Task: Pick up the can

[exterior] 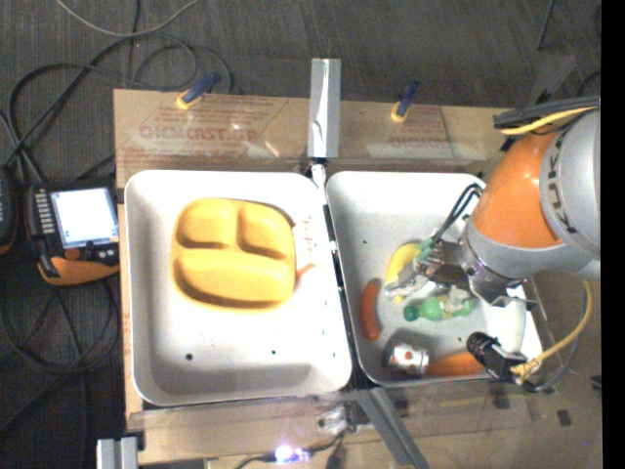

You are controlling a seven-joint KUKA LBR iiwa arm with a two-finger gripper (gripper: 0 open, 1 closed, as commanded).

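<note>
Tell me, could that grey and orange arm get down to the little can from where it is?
Probably yes. The can lies on its side, bare on top, near the right bin's front wall; the gripper hangs just behind it.

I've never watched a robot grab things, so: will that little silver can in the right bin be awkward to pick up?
Probably somewhat. The can lies on its side, so a nudge may roll it. Its shiny metal looks smooth, possibly slippery. It sits near the bin's front wall beside an orange carrot-like toy, leaving the gripper little room.

I count two white bins [146,262], one yellow tray [234,254], one can [407,358], one green bottle [430,310], and two orange sausages [370,310].
</note>
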